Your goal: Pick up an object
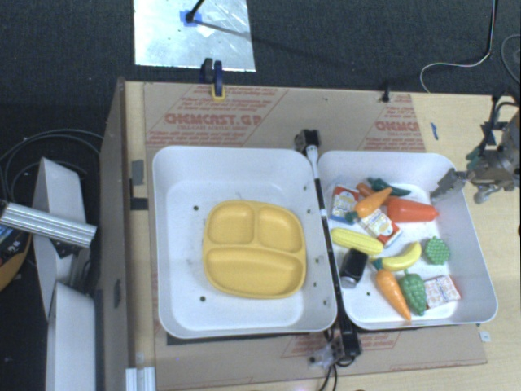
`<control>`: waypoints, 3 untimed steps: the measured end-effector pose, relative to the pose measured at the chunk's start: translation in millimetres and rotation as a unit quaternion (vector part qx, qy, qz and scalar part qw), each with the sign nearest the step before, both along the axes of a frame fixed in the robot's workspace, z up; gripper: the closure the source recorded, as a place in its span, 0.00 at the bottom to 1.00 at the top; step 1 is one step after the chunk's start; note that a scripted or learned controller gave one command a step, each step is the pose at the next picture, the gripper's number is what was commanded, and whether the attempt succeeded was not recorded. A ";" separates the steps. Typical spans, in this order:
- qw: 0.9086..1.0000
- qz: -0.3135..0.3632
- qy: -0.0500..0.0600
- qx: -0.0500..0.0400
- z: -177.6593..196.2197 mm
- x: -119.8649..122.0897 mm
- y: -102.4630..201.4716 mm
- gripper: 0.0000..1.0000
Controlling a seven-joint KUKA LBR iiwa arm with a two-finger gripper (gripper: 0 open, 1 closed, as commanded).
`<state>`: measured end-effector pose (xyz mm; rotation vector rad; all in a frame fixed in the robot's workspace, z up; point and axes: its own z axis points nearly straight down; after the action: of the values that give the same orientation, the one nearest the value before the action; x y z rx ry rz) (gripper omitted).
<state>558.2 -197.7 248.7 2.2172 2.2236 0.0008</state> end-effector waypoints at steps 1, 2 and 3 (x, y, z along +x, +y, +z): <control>1.000 0.000 0.001 0.001 -106.4 10.4 54.0 0.00; 1.000 -0.001 0.000 0.000 -164.7 -16.1 70.8 0.00; 1.000 0.000 -0.001 0.000 -163.7 50.6 51.2 0.00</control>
<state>608.8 -146.5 85.0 2.2150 2.2236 0.0024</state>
